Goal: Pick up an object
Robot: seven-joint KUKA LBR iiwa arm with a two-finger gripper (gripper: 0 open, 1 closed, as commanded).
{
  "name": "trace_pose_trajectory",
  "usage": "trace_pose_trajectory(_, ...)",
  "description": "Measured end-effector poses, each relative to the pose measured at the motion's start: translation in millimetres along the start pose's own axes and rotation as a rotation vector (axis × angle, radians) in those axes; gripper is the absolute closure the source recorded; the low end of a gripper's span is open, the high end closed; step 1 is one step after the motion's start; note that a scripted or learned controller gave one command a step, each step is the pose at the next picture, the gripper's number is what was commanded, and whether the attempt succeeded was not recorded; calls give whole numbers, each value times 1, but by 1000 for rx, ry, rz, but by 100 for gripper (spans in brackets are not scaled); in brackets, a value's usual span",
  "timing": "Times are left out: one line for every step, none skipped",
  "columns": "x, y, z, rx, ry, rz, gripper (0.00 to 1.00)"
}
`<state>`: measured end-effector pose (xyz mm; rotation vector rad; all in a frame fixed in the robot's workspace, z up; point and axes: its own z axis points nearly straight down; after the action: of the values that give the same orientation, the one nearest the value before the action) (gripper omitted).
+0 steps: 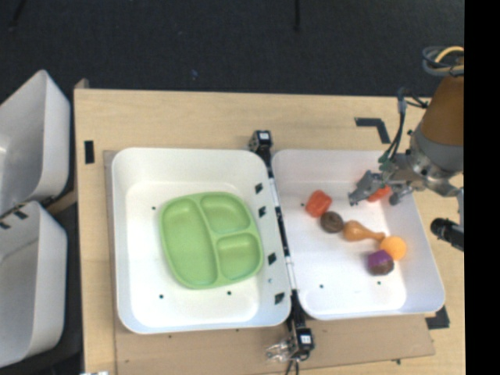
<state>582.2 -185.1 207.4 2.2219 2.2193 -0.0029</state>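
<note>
The wooden bench (234, 119) fills the middle of the frame and carries two shallow white bins side by side. The left bin (133, 287) holds a green divided plate (209, 239), lying flat at its centre. The right bin (414, 287) holds the candidates for picking, loosely clustered right of centre so that each can probably be reached from above. The arm (444, 119) enters from the right edge, its orange band uppermost, and hangs over the upper right part of that bin. Its gripper (376, 190) points down and leftward, fingers spread, with something reddish between them; whether that is gripped or merely lies beneath, I cannot tell. Below and left lie an orange-red piece (318, 203), a brown round piece (332, 222), a tan pear-shaped piece (361, 231), a yellow-orange ball (394, 247) and a purple piece (380, 263).
</note>
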Motion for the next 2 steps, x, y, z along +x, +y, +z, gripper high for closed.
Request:
trace_pose_trajectory(-2,3,40,-2,0,2,0)
trace_pose_trajectory(4,9,86,-1,0,-2,0)
